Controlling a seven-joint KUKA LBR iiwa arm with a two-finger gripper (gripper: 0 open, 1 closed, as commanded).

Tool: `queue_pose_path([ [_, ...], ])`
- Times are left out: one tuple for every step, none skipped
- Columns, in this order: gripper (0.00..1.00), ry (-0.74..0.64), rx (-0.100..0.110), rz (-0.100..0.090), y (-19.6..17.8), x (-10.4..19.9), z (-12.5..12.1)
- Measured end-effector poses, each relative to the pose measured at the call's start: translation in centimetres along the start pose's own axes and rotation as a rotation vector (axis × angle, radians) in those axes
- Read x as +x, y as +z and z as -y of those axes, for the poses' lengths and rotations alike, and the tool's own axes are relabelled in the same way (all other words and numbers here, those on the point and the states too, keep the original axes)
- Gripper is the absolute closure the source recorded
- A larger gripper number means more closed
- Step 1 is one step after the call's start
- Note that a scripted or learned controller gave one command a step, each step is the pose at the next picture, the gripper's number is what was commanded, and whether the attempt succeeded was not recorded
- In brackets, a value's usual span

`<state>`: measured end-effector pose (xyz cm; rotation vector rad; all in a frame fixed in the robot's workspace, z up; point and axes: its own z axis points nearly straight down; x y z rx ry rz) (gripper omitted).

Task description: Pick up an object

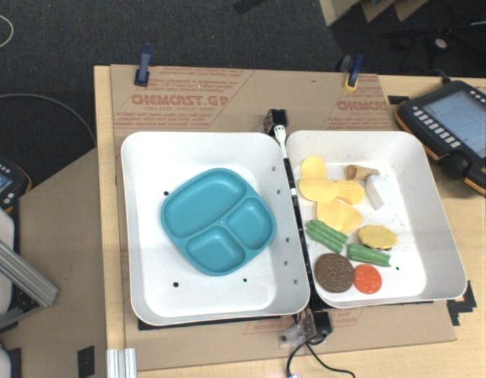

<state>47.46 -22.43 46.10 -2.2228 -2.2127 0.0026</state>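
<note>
Camera view has the toy food pieces [346, 225] heaped in the right bin [432, 211], the side the arm reaches from; I can't tell the gripper's state; green bean [327, 236] lies slanted

Two white bins [140, 290] sit side by side, with one blue divided plate [218, 221] in the left one. The right one holds four yellow pieces [335, 190], two green beans [326, 235], one brown disc [335, 272] and one red disc [368, 279] (plus one whitish piece [376, 190]).
</note>
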Motion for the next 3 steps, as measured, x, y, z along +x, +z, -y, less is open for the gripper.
queue_pose_path([
  [1.0,-0.005,-0.01,0.006,-1.2,0.0,-0.5],
  [1.0,-0.005,-0.015,0.009,-2.3,0.0,-0.6],
  [1.0,-0.008,-0.015,0.008,-7.8,0.1,-8.3],
])
